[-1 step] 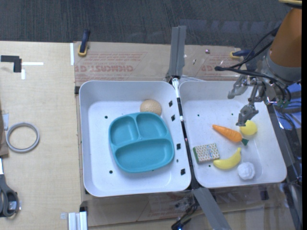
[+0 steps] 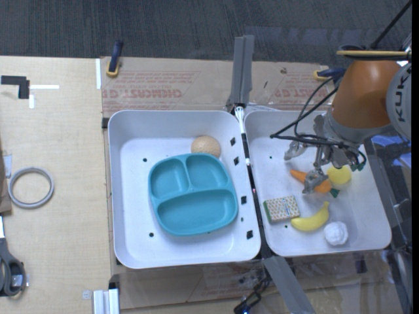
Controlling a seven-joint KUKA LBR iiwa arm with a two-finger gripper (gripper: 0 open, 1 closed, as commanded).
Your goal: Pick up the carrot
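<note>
The carrot (image 2: 306,179) is a short orange piece with a bit of green at its right end, lying roughly level across the floor of the right bin (image 2: 366,241), in the upper middle part of it.

Of the 2 white bins, the left bin (image 2: 124,195) holds the biggest thing: a blue plate (image 2: 194,195) with 3 compartments, sitting near the middle and turned slightly. Just above its upper right corner, touching or nearly touching it, is a round tan ball (image 2: 206,145).

My bin, the right one, holds 5 smaller things. The yellow banana (image 2: 311,219) curves along the lower middle. Just left of it, touching or almost touching, lies a speckled rectangular sponge (image 2: 281,209). A yellow lemon (image 2: 340,174) sits right of the carrot, close to its green end. A small white crumpled ball (image 2: 336,233) rests near the lower right corner, just beside the banana's right tip.

My arm (image 2: 366,97) comes in from the right, its orange band above the bin's upper right part. My gripper (image 2: 316,175) hangs right over the carrot, with my fingers (image 2: 313,176) down at its middle, and the orange shows on both sides of them. I cannot tell how far apart my fingers stand, or whether they grip the carrot or merely sit over it.
</note>
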